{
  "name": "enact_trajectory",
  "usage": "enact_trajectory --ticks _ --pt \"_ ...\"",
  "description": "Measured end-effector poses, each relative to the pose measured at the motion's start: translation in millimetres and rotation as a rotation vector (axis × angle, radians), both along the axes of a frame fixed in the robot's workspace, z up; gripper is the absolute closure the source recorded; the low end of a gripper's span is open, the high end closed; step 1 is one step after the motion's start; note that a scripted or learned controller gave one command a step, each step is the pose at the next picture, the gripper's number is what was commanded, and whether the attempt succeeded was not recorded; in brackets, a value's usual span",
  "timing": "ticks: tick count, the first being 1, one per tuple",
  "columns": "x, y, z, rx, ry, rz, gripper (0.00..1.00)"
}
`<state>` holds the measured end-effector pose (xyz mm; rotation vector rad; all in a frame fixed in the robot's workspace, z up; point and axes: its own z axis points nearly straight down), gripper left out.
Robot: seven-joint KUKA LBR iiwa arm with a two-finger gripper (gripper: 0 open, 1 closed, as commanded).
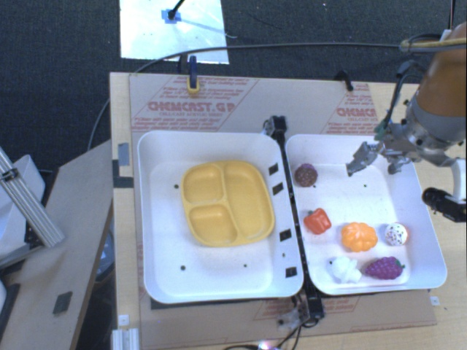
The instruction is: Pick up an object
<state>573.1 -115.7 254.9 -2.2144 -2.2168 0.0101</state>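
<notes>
The right bin holds several small toys: a dark red ball, a red pepper, an orange pumpkin, a white spotted ball, a white figure and purple grapes. My gripper hangs over the back of the right bin, right of the dark red ball. It is open, its fingers are spread and nothing sits between them.
A yellow divided plate lies in the left bin. A black hinge strip separates the two bins. The arm's grey and orange body comes in at the upper right.
</notes>
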Motion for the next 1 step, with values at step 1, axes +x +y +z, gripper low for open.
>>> enact_trajectory --ticks 1 --pt "2.2 0.3 6.6 -0.001 -0.012 0.002 0.00"
